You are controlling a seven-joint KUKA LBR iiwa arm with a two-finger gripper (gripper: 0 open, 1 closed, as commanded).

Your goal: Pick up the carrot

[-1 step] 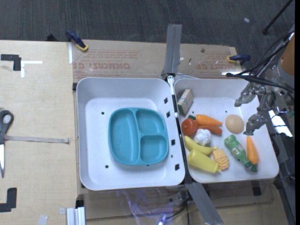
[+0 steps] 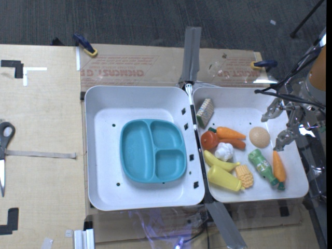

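Yellow corn [image 2: 244, 176] is looking bumpy; we are hovering our spread, unloaded gripper [image 2: 277, 128] above the smooth carrot [image 2: 279, 166].

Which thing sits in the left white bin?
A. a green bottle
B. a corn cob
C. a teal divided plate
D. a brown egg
C: the teal divided plate lies by itself in the left bin, while the egg, corn cob and green bottle all lie in the right bin.
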